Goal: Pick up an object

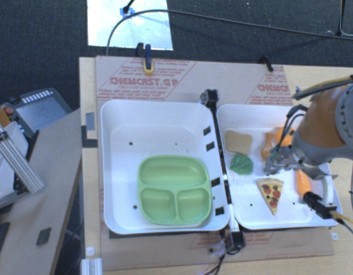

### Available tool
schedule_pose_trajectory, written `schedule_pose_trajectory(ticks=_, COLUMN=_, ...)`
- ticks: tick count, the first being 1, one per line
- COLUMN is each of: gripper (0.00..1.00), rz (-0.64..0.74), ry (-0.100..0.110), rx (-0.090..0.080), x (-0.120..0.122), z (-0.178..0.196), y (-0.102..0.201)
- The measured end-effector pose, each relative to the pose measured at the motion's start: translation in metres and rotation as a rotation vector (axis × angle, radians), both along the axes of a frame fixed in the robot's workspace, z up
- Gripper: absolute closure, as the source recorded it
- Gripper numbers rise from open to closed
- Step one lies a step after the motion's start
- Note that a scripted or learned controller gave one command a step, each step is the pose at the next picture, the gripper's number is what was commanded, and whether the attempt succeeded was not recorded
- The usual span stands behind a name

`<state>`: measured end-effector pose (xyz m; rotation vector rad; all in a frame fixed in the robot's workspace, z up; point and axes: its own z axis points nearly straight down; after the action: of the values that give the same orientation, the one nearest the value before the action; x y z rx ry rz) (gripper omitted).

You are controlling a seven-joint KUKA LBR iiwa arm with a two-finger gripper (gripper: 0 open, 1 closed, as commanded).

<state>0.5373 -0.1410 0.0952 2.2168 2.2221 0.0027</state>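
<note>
The pale surface (320,79) carries two shallow white bins side by side. The left bin (159,105) holds a green divided tray (173,188). The right bin (251,211) holds everything small enough to pick. The arm (331,119) reaches in over the right bin, and its claw (275,166) sits low near the bin's middle. From this angle I cannot tell whether the claw is wide or narrow, and nothing can be seen held in it.

The pizza slice (271,192) lies just below the claw with bare floor around it, so it looks the most likely pick. To do it well, centre the claw over the slice's wide crust end, square to its short width, and come straight down. The slice is flat, so a shallow or off-centre close would probably slip off.

A green leafy piece (242,164) lies just left of the claw, near enough to be nudged. A tan bread slice (238,141) lies above it. An orange piece (278,137) is partly hidden behind the wrist. An orange carrot-like piece (303,182) lies just right of the claw, under the arm, where it would be awkward to reach.
</note>
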Motion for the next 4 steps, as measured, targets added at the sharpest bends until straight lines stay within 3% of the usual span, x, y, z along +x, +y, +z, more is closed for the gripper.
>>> schedule_pose_trajectory(ticks=3, gripper=1.00, rz=0.003, ry=-0.002, rx=0.000, x=0.011, z=0.131, y=0.006)
schedule_pose_trajectory(ticks=4, gripper=1.00, rz=0.008, ry=0.001, rx=0.003, x=0.011, z=0.135, y=0.069)
